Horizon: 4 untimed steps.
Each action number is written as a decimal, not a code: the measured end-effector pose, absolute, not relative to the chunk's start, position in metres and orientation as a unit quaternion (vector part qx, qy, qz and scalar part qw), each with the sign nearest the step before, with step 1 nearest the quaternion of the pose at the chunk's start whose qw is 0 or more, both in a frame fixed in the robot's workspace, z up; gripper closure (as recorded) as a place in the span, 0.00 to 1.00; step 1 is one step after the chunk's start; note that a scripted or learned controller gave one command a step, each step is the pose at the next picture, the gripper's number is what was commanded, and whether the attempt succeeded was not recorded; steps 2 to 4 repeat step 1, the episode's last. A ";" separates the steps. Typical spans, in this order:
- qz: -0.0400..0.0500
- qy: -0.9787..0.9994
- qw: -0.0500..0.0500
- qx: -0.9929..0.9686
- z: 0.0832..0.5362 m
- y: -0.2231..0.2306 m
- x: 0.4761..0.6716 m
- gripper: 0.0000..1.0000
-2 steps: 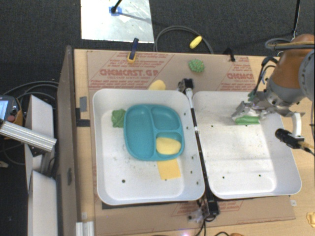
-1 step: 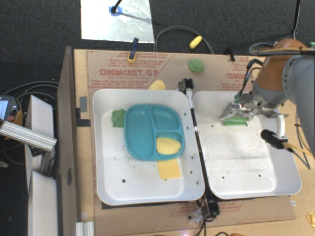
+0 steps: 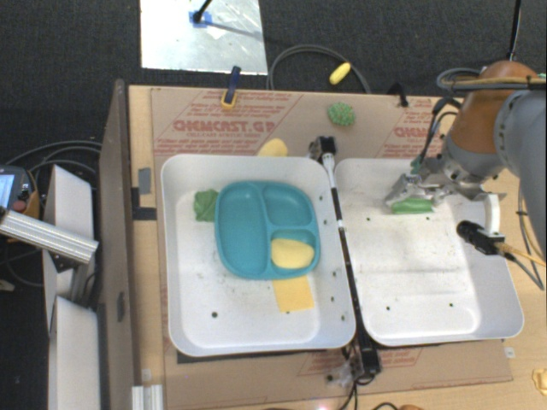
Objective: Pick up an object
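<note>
Camera: single, fixed above bench (image 3: 214, 114).
Facing: downward at a slant, both white bins (image 3: 256, 336) framed side by side.
Range: moderate, floor visible beyond.
Arm (image 3: 504, 126): enters from frame right.

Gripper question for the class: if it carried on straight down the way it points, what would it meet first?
The gripper points down into the right bin, directly over a green object lying near the far wall. That object would probably be met first, then the bin floor; its height above the object is unclear from this slanted view.

green object (image 3: 414, 204) | flat, elongated | right bin, upper left | at jaws
</note>
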State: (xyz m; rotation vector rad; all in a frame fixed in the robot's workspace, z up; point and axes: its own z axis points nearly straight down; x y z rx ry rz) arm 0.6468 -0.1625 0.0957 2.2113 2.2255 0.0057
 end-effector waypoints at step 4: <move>0.004 0.713 0.000 0.701 0.189 0.017 0.599 1.00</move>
